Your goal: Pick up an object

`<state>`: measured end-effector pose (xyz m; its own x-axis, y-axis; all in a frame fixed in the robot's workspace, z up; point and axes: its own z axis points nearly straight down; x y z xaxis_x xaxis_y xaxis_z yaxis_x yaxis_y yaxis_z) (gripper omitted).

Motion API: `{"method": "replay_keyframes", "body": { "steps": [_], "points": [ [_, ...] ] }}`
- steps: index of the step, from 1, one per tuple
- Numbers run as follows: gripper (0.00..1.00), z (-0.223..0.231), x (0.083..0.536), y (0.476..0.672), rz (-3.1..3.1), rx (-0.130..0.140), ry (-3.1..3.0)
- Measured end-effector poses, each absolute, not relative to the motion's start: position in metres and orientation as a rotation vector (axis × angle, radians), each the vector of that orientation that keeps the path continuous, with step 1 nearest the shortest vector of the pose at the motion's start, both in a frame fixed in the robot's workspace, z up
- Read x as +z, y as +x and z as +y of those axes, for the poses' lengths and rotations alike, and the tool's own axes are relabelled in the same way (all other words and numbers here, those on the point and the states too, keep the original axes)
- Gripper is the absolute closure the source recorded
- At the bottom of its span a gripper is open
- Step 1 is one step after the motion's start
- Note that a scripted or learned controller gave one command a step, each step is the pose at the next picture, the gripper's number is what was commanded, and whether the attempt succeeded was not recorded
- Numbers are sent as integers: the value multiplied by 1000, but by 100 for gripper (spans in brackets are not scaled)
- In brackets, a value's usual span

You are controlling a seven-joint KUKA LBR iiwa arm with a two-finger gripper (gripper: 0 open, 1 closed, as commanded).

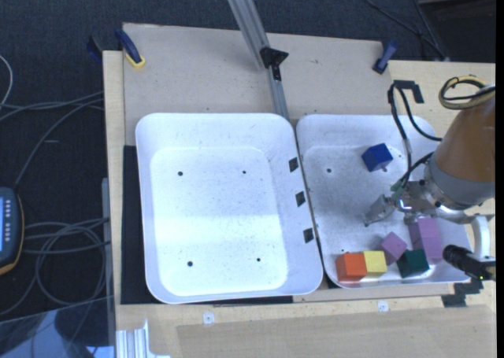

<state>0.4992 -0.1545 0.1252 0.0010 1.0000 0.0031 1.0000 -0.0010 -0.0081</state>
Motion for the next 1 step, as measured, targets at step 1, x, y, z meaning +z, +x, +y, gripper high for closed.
{"method": "replay_keyframes", "body": {
  "steps": [1],
  "points": [
    [0, -154, 98, 498, -2218, 3, -2217]
  ]
}}
